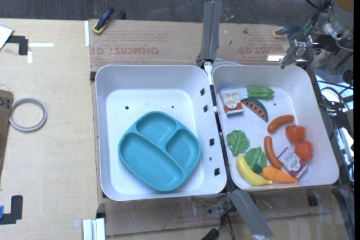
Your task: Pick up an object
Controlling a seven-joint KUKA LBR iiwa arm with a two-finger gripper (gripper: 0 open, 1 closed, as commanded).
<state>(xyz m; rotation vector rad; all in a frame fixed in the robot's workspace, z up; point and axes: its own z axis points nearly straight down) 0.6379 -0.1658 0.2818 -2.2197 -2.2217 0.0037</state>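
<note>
The right bin (315,93) holds several toy foods. Among them are a small carton (230,101), a green pepper (260,91), a watermelon slice (256,108), two sausages (280,122), tomatoes (295,133), a red box (291,160), a carrot (278,175), a banana (250,171) and leafy greens (237,141). My gripper (296,53) hangs above the bin's far right corner, well apart from all of them. I see nothing in it.
A blue divided plate (160,150) lies in the left bin (107,93). A tape roll (26,114) sits on the bench at far left. A grey post (212,31) rises behind the joint between the bins. Cables (332,104) run along the right side.
</note>
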